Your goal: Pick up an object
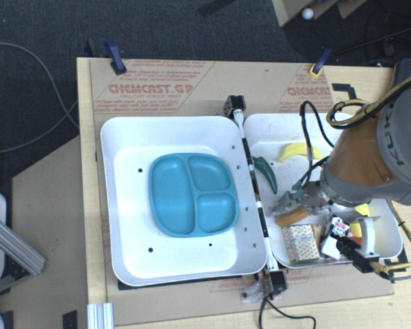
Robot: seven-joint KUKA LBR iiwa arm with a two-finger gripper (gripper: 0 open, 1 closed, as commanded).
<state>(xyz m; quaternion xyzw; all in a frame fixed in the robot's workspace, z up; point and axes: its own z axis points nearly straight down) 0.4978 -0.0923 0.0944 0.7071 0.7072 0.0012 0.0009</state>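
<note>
— White right bin [274,123], contents: green piece [266,173], yellow piece [294,151], brown block [292,216], patterned packet [301,242]. Left bin [116,184]: blue divided plate [192,193].
— Jaws [308,199]: low over brown block; spread and contact impossible to tell.
— Advice: centre on one piece, well clear of bin wall and neighbours, before closing.

A table [192,81] topped with printed cardboard is seen over dark carpet [123,12]. Two blue clamps [114,55] are fixed at its far edge. A black clip [234,105] is set where the bins meet. Cables [27,94] are trailed across the floor at left.
</note>
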